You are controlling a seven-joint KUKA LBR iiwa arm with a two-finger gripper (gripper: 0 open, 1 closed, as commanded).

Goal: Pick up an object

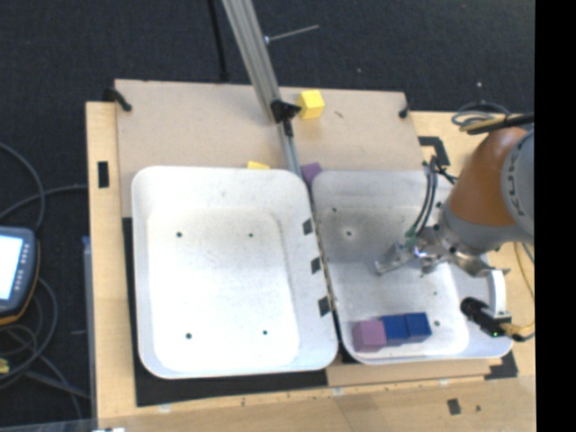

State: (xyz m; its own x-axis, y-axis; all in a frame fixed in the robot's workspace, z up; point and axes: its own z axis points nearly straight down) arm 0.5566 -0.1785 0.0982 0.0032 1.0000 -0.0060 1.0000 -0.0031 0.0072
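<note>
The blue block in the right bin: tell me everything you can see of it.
The blue block is a small, solid-looking box shape, plain deep blue, with a faint seam that may make it two pieces. It lies flat on the floor of the right bin, near the front wall, its left end against a purple block. The gripper is above and apart from it.

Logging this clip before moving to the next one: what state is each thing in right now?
pincer: low inside the right bin, nothing visibly held.
purple block: lying flat at the right bin's near edge, touching the blue block.
blue block: lying flat beside it, apart from the pincer.
yellow block: resting on the board behind the bins.
right bin: holds both blocks and the pincer.
left bin: sits beside the right bin.
</note>
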